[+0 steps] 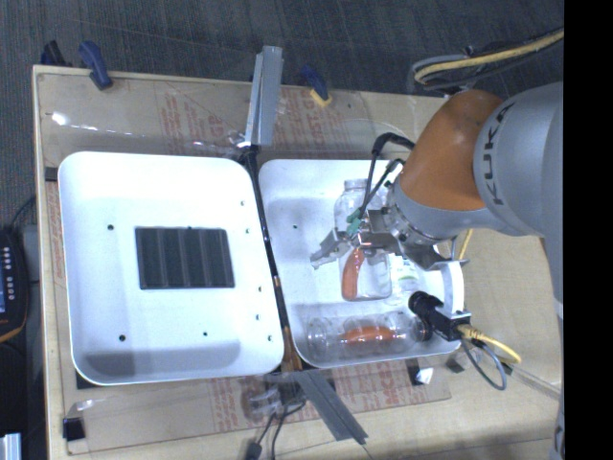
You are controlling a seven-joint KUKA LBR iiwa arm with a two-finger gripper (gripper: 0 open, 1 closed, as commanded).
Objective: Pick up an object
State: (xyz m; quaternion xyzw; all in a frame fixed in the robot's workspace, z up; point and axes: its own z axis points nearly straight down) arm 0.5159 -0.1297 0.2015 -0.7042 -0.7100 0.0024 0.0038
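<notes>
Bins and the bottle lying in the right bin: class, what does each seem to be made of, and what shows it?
Bins: probably moulded plastic, smooth white with a slight sheen and rounded corners. Bottle: likely clear plastic, since the bin floor and something orange inside show through its wall.

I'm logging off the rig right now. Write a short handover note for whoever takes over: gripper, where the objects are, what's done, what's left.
Gripper: low in the right bin, over an upright orange item; a grasp cannot be confirmed from this view.
Objects: a clear bottle lies along the right bin's near wall; clear items cluster under the wrist. The left bin holds a dark ribbed panel.
Done: arm is down among the objects.
Left: confirm a grasp, then lift one object.
</notes>
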